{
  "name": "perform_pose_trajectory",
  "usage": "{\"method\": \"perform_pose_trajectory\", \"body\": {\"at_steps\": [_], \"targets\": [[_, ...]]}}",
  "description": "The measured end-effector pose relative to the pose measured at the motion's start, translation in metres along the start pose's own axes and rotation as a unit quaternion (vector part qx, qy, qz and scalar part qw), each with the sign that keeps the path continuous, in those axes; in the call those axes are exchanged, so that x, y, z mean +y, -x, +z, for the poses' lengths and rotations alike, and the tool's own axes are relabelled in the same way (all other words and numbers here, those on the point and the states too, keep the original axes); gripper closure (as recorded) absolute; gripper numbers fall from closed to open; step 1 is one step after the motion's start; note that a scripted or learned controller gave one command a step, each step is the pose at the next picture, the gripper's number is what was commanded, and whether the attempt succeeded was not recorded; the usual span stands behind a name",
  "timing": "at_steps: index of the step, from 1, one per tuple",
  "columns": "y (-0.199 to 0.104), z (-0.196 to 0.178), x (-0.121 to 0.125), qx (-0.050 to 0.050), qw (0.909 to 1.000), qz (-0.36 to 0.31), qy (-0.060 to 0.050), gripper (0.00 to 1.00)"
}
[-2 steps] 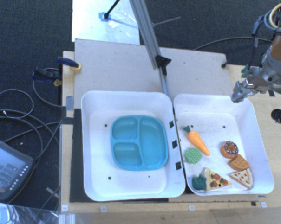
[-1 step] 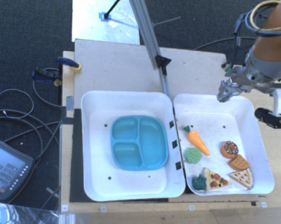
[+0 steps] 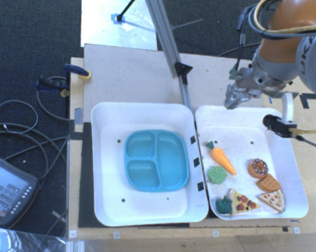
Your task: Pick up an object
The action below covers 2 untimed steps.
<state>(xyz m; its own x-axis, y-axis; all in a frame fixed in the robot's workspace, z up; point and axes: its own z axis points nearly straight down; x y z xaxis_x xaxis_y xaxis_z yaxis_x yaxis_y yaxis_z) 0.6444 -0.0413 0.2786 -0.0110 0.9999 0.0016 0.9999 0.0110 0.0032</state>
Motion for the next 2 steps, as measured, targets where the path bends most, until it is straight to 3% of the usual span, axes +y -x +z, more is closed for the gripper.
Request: {"method": "perform_pose_trajectory", "body": {"at_steps": [2], "targets": [[-0.108, 0.025, 0.004, 0.000, 1.0000, 0.000, -0.001, 1.00]]}}
